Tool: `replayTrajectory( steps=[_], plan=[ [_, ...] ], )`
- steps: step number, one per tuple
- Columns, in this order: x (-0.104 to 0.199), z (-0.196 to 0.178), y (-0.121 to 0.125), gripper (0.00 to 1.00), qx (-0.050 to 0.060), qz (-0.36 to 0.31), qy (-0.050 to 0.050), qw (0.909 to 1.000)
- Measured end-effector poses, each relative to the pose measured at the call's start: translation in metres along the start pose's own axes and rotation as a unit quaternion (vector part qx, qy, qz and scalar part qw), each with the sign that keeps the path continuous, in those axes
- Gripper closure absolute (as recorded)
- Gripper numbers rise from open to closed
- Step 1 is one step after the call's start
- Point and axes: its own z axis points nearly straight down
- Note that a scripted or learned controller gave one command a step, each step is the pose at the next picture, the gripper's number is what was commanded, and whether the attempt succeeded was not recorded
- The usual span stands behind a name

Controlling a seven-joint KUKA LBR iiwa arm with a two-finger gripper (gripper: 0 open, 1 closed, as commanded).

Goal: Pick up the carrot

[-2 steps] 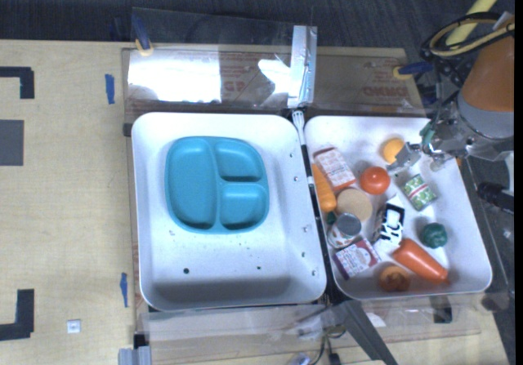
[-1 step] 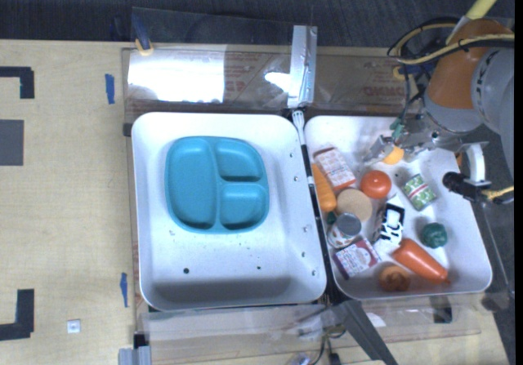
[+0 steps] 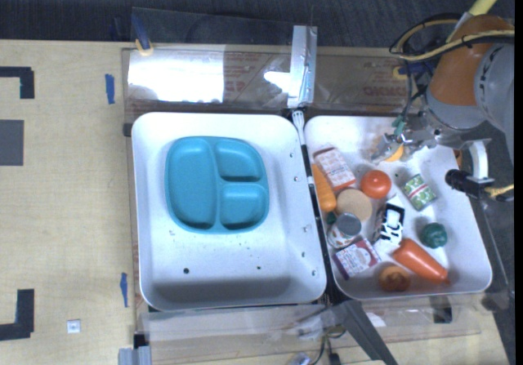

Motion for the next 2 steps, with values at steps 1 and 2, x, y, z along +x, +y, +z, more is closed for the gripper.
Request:
replayTrajectory(
  steps=[1, 2],
  plan=[
    [0.0004, 0.0008, -0.0002, 0.00, 0.001, 0.000, 0.000, 1.0000],
    [-0.0002, -0.0086, -0.0002, 1.00, 0.000, 0.000, -0.001, 1.0000]
  ],
)
